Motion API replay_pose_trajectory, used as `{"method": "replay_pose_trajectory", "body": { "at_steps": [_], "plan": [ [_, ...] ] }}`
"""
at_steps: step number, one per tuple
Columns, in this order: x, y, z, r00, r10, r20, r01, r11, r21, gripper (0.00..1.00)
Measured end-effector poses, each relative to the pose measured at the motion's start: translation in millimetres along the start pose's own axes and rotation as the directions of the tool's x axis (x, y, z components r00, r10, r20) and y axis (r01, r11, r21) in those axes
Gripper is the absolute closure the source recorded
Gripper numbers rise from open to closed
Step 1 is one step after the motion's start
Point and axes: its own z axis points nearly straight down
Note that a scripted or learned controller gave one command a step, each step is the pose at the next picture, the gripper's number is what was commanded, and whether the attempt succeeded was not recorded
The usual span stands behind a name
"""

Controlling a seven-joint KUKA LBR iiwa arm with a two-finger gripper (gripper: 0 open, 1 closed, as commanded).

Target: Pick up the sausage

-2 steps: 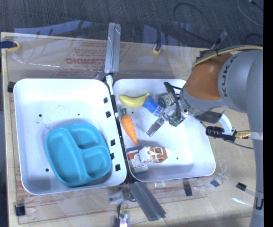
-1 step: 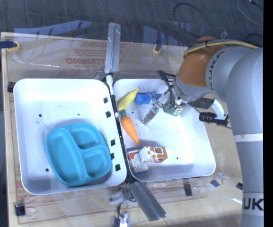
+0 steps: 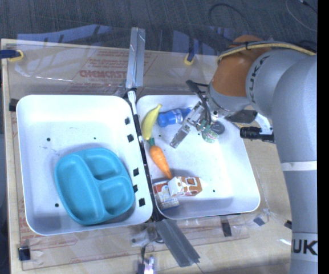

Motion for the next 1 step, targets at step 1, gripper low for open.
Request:
{"method": "replay_pose_trajectory", "body": {
  "at_steps": [1],
  "plan": [
    [-9.8, -3.0, -62.1, 0.991, -0.131, 0.024, 0.131, 0.991, -0.013, 0.0]
  ]
}}
